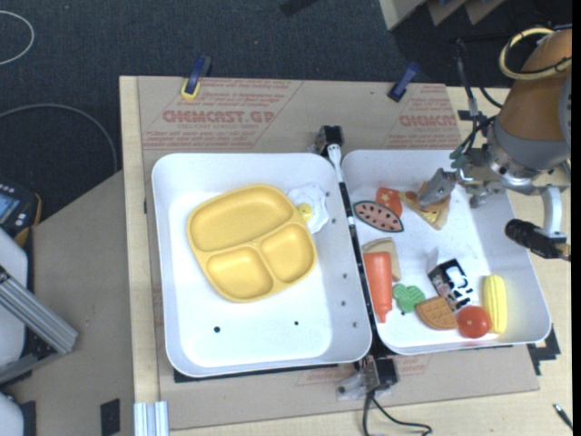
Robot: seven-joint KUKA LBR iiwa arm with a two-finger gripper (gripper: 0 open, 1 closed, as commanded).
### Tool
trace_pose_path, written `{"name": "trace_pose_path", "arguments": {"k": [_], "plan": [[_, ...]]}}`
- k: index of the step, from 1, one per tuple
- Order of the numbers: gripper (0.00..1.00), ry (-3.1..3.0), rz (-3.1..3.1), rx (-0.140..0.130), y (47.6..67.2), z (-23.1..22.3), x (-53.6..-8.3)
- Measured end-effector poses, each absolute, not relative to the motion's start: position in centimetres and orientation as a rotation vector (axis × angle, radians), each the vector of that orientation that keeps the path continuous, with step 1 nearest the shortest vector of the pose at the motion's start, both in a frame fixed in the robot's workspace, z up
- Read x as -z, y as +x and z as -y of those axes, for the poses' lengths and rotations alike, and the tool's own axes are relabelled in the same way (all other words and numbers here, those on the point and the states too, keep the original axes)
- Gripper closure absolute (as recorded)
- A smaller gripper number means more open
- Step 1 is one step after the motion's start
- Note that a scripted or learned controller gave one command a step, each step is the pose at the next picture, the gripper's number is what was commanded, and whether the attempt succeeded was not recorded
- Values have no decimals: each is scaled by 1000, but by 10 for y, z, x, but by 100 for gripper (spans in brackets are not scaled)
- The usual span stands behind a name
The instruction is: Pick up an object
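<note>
1. We are looking down on two white bins sitting side by side on a cardboard-covered bench, the left bin [172, 271] and the right bin [531, 284].
2. The arm is reaching in from the right, its orange band [537, 84] showing above the wrist, and the gripper [442, 189] is hanging over the upper part of the right bin.
3. We cannot tell whether the gripper is released or clenched; it is sitting just over a yellow-orange wedge [434, 209], and any contact is unclear.
4. A yellow divided plate [252, 242] is lying in the left bin, with a fried-egg toy [307, 205] touching its upper right edge.
5. In the right bin, a red piece [388, 198] and a dark oval slice [377, 213] are lying near the wedge.
6. A carrot [379, 284] is lying along the bin's left side, with a green piece [408, 296] just beside it.
7. Near the lower edge, a tomato [474, 321], a corn cob [495, 302], a brown piece [437, 313] and a black-and-white item [451, 280] are clustering together.
</note>
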State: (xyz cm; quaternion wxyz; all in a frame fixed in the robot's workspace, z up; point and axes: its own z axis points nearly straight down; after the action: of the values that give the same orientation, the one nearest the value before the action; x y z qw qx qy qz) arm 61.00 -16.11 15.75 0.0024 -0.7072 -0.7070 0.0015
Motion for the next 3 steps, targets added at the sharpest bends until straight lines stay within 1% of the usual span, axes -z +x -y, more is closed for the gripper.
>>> {"name": "trace_pose_path", "arguments": {"k": [1,2,3], "plan": [[0,-2217,2219,-4,614,154,-110],[0,-2218,2220,-4,614,153,-83],[100,-2220,2220,-4,614,154,-95]]}}
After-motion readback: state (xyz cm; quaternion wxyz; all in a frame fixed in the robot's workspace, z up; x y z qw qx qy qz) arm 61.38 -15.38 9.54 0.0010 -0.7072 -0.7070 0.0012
